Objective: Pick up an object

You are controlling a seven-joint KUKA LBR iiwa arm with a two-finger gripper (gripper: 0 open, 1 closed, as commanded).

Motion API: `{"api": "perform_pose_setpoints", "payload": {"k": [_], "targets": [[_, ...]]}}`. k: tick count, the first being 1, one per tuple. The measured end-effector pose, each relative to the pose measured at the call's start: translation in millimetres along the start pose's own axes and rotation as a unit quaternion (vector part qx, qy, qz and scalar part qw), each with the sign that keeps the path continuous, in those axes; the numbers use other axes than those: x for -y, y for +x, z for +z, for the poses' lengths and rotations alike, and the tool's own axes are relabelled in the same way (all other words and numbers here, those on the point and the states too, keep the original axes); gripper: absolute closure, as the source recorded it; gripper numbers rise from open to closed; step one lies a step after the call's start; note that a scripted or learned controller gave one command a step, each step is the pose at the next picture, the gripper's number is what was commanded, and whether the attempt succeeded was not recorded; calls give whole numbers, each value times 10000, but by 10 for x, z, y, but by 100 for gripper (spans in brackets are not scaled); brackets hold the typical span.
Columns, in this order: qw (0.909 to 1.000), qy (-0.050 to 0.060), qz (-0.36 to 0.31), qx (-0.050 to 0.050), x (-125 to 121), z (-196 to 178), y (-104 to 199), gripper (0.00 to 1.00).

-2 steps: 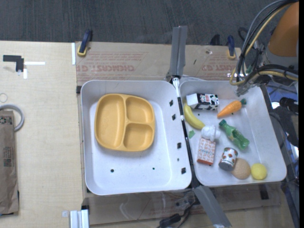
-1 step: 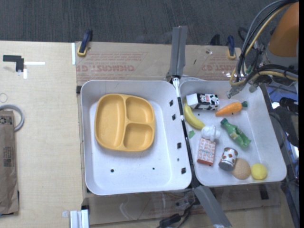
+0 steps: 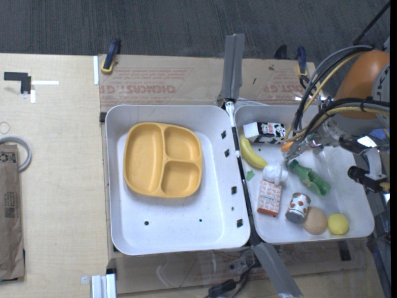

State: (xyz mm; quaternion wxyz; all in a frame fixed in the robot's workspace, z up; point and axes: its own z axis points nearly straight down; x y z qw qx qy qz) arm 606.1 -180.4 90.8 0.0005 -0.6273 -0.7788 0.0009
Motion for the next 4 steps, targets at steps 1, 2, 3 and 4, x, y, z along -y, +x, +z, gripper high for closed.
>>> {"api": "perform_pose_setpoints", "payload": {"k": [1,2,3,4], "targets": [[9976,16,-691,1,-373,5,29,0],[9977,13,-678,10,-370,-87,11,100],[9941,-3,-1087,3,-152,-424,295,100],[9941,-3,-1087,3,-151,-424,294,0]]}}
